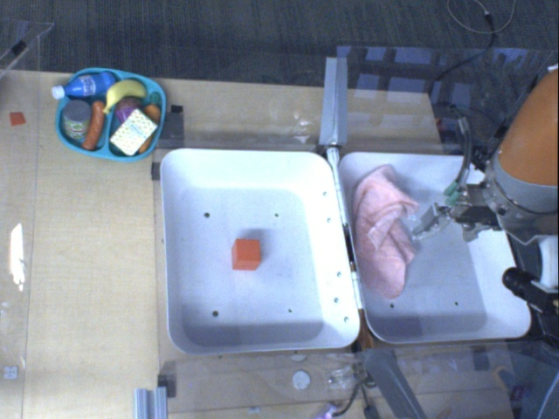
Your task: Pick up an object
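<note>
A crumpled pink cloth (383, 230) lies along the left side of the right white bin (472, 312). An orange block (247, 254) sits near the middle of the left white bin (201, 190). My gripper (417, 227) reaches in from the right, low over the right bin, and its tip is at the cloth's right edge. The tip looks to be touching the cloth, but nothing is seen lifted. The grey arm with its orange band (533, 138) stands above the bin's right side.
A blue tray (68, 138) of toy food and a small bottle rests on the bench at the far left. A metal divider post (333, 103) stands behind the seam between the bins. Cables hang at the back right.
</note>
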Available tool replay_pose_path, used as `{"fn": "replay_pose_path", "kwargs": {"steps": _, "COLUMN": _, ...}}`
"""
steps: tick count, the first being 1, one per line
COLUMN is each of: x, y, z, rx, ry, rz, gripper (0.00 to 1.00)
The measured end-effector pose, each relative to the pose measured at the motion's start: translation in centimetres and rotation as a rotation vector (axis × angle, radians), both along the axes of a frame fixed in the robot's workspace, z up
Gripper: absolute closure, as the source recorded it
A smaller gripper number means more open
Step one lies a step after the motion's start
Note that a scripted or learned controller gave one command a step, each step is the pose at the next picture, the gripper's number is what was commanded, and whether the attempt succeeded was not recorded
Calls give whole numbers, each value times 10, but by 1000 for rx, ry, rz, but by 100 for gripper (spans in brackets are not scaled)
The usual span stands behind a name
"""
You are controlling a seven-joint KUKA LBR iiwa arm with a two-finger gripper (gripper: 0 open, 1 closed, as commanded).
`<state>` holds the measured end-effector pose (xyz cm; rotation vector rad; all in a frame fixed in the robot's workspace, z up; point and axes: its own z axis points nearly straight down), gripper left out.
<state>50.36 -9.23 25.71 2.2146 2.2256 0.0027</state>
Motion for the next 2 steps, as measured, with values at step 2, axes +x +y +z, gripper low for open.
{"fn": "replay_pose_path", "kwargs": {"steps": 2, "x": 74, "y": -49, "z": -165, "rx": -1, "ry": -17, "rz": 12, "gripper": 0}}
